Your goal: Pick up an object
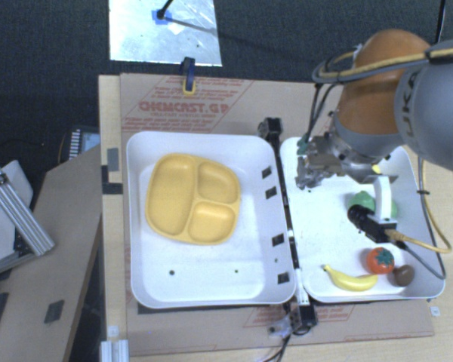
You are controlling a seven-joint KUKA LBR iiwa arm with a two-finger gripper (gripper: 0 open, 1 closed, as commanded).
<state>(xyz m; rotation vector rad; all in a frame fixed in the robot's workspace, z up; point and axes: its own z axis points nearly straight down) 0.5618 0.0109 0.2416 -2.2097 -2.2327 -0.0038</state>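
Right now I'm watching the gripper (311, 173) hovering over the upper left of the right bin (325, 277), well apart from the banana (352, 280), tomato (379, 259) and green item (362, 200). Whether the claw is spread or closed I cannot tell; nothing is visibly hanging from it. I'm worrying that descending here means grabbing bare floor or clipping the bin wall.

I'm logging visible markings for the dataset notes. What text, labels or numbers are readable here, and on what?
"CHEMCAST GP", in red, on the brown protective sheet behind the bins.
Faint red print repeats around that line and along the sheet's front edge: too blurred to read.
No readable text on the yellow divided plate.
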